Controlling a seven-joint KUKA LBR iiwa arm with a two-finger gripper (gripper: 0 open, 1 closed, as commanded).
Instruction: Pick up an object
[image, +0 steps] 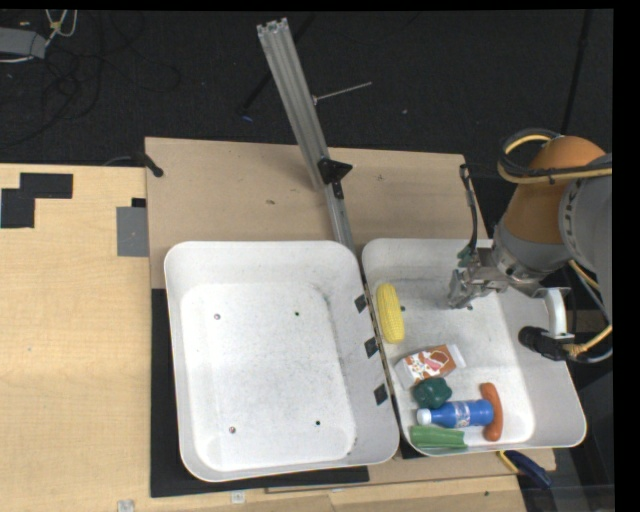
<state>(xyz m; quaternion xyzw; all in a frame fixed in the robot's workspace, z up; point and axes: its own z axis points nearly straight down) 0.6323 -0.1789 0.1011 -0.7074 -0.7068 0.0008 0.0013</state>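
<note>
Nearest you, the green pod (437, 438), blue bottle (459, 413) and sausage (489, 412) lie unpicked in the right bin (560, 425); bring the gripper (462, 296), poised far-side with its pincer state indiscernible, nearward, then descend.

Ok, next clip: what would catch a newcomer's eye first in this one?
Probably the arm's orange band at the right edge, with the pincer hanging low over the right bin near its far end. Next, the bright yellow corn cob against that bin's left wall, and the cluster at its near end: a blue bottle, a red sausage and a green pod.
</note>
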